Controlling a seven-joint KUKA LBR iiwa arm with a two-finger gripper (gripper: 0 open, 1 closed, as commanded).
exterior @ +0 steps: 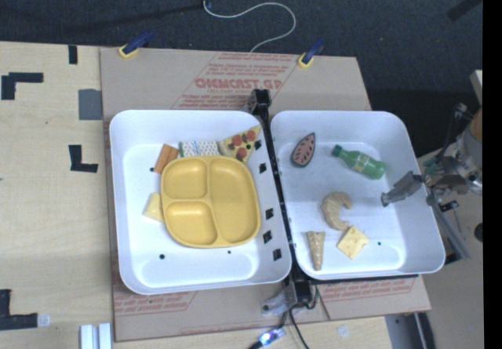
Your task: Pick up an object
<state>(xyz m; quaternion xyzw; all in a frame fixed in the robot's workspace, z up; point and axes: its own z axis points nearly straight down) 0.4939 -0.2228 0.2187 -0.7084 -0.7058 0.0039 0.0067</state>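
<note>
Currently gripper at 3 o'clock rim of right bin; fingers' state: cannot tell, nothing seen held. Nearest candidate croissant, bin centre. Judged light, stiff plastic, curved; grasp across narrow mid-body.

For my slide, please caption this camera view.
Claw at right bin edge, near croissant and green bottle; yellow tray left.

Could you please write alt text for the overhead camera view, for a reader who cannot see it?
The claw hangs at the right edge of the right bin, which holds a green bottle, a watermelon slice, a croissant and two cheese wedges. The left bin holds a yellow divided plate over other toy food.
</note>
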